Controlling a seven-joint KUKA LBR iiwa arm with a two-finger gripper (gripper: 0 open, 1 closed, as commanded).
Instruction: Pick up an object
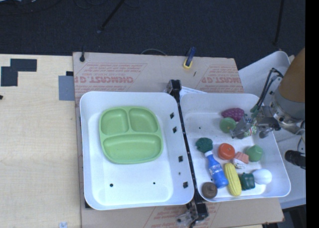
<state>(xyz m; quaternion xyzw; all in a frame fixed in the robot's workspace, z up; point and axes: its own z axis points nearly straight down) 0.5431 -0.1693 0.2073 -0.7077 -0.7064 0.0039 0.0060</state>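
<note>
The right bin [269, 192] holds several small toy foods. Purple grapes [233, 113] and a light green ball [227, 124] lie near its back. My gripper [241, 131] hangs low in the right bin, just right of the green ball and below the grapes. An orange-red tomato [227, 151], a dark green broccoli [204, 144] and a green pepper [255, 152] lie in front of it. I see nothing clearly held in it.
A blue bottle [216, 169], yellow corn [233, 178], a brown disc [209, 190], a white egg [262, 176] and a dark green piece [246, 180] crowd the right bin's front. The left bin [94, 187] holds a green divided plate [130, 134].
</note>
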